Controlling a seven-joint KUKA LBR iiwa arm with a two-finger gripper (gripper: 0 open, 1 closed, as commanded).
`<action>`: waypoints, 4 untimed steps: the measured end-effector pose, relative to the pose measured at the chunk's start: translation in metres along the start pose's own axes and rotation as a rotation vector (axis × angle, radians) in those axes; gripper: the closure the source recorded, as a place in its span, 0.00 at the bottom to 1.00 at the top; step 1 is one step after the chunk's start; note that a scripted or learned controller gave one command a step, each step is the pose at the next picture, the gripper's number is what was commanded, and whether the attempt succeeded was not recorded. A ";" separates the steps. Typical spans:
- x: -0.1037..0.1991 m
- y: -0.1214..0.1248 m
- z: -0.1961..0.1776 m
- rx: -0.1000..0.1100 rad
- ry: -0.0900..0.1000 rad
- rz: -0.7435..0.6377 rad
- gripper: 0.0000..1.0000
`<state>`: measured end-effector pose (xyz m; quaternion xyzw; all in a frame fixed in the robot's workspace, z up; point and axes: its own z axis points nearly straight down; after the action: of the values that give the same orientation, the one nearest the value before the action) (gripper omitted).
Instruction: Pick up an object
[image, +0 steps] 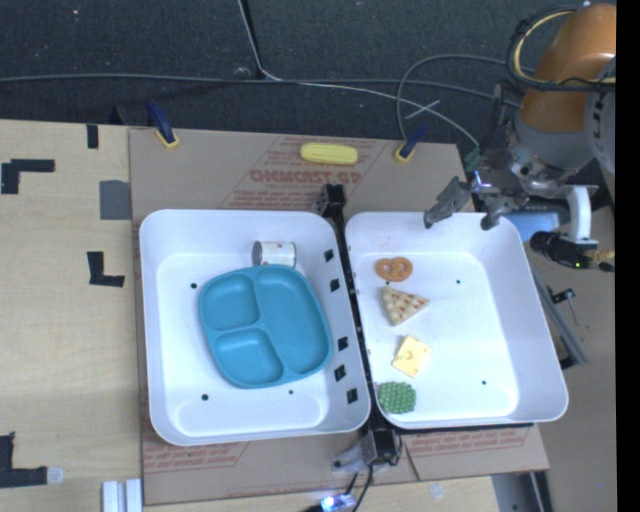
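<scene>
Gripper (464, 205) open, holding nothing, over right bin's (535, 330) far edge; pretzel (394, 268), wedge (402, 304), cheese (411, 356) line its left side, right side bare

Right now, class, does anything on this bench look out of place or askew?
Yes. A yellow banana-shaped object lies on the cardboard behind the two bins, outside both. In the left bin, the blue divided plate sits askew, and a small can lies on its side beside it.
</scene>
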<state>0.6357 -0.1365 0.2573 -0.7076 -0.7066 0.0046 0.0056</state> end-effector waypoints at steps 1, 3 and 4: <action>0.000 0.002 -0.008 -0.013 -0.002 -0.003 0.00; -0.009 0.008 0.114 -0.006 -0.002 -0.002 0.00; -0.009 0.008 0.169 -0.009 -0.002 -0.003 0.00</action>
<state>0.6410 -0.1449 0.0885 -0.7066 -0.7076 0.0023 0.0018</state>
